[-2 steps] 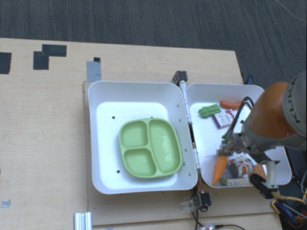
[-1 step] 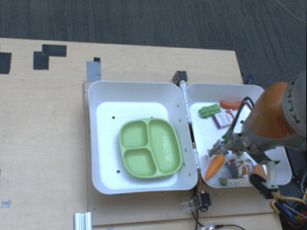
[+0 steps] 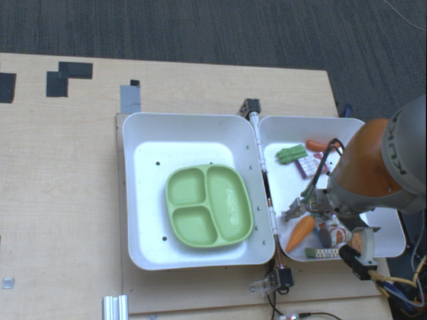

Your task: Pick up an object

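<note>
While the left bin (image 3: 133, 199) is occupied by 1 green divided plate (image 3: 209, 205), the right bin (image 3: 280, 142) is seen to contain a carrot (image 3: 300, 232) just beside the gripper (image 3: 298, 210); its finger state cannot be told.

Arm (image 3: 393, 159) bulky, rounded, entering from right. Upper housing smooth matte grey, curved like drum. Below it broad orange band (image 3: 363, 159), glossy, catching soft highlight. Beneath band, grey wrist section narrowing toward tool. Thin black cable (image 3: 325, 160) looping along band's left side down to wrist. Gripper (image 3: 308, 207) small, metallic grey, angular parts, detail blurred. Near lower right, black bracket-like piece and bundle of yellowish and dark wires (image 3: 393, 289) trailing off.
</note>
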Motion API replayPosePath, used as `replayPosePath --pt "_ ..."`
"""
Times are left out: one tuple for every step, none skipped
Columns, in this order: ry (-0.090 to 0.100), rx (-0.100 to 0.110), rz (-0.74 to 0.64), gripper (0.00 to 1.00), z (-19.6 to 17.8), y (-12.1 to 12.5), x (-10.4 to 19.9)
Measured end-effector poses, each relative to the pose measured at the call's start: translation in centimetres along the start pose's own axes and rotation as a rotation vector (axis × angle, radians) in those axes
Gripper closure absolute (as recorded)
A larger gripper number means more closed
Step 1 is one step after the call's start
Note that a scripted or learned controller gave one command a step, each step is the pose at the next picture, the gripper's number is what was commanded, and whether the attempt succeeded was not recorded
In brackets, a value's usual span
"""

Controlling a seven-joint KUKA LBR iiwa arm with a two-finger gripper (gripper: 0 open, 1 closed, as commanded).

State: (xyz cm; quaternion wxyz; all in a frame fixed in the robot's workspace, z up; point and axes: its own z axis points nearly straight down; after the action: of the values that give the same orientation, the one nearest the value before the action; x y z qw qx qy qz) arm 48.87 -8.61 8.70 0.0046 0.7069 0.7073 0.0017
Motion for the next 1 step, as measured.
replayPosePath --pt "0.0 -0.007 0.0 1.0 -1.14 0.27 0.1"
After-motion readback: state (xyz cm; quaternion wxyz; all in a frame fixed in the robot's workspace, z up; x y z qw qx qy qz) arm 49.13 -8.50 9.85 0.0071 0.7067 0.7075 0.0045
